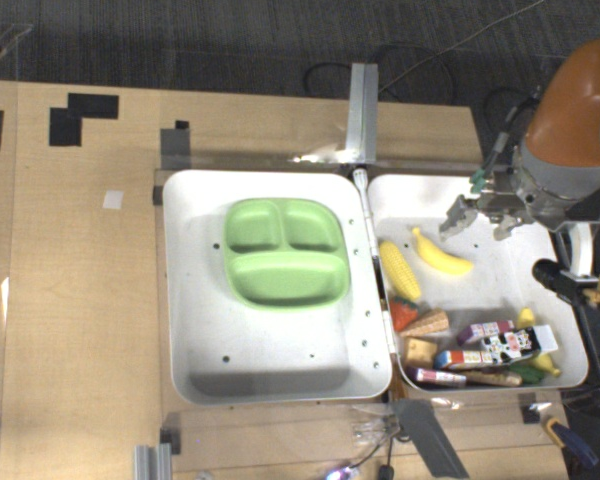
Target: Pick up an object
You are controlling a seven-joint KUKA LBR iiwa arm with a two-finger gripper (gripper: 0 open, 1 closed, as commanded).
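While the tool (477, 218) hangs over the right bin (540, 268), nothing is picked yet. Nearest candidate: banana (442, 255), lying alone on bare bin floor just below-left of the tool, with the corn cob (400, 270) beside it near the divider. Best approach, by my judgement: descend straight over the banana's middle, fingers across its narrow width, clear of the corn. Tool looks spread apart, fingers splayed, gripping nothing, touching nothing. Clutter of boxes and markers (485, 353) sits at the bin's near edge. Green tray (285, 251) occupies the left bin (195, 298).
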